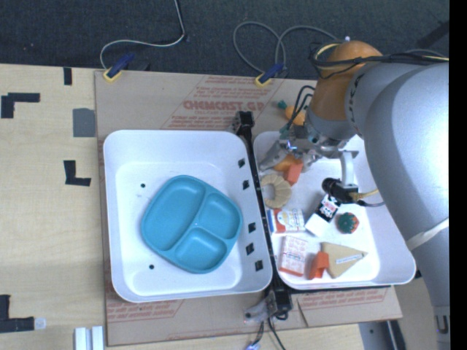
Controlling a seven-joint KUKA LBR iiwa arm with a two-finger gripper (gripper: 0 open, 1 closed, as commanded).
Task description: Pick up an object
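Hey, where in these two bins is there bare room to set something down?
Left bin: bare floor along the top and left walls around the blue plate. Right bin: crowded; packets, a wedge, a small ball and the hand leave just a strip by the right wall.

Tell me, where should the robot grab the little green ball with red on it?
Probably straight from above, fingers closing across the middle of the green ball. It is round, so no side is better by shape, but the black and white box sits close on one side, so the fingers should fit along the freer sides.
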